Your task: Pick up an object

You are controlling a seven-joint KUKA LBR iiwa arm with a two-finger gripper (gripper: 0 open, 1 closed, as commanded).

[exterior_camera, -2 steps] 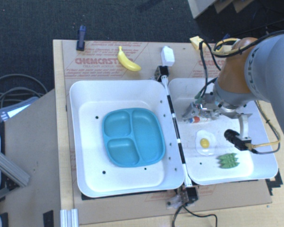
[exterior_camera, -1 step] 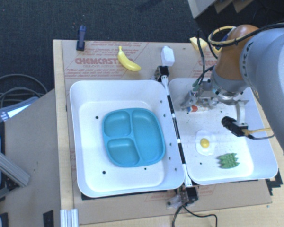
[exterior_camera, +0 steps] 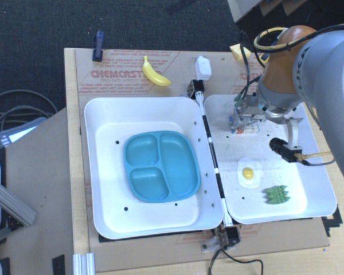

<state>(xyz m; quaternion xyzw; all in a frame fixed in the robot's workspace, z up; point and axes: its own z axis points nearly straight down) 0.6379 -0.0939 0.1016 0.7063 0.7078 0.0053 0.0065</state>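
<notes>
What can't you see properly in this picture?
- The tool in the camera view: too small and blurry to tell how its tips stand or whether anything is between them.
- The right bin: the arm covers its far right corner.
- The green toy: too small to tell what it is.
- The yellow thing behind the bench: partly hidden by the arm and cables.

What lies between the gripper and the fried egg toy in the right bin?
Nothing visible: bare white bin floor separates the gripper from the fried egg toy. The green toy sits beyond the egg, off that path.
</notes>
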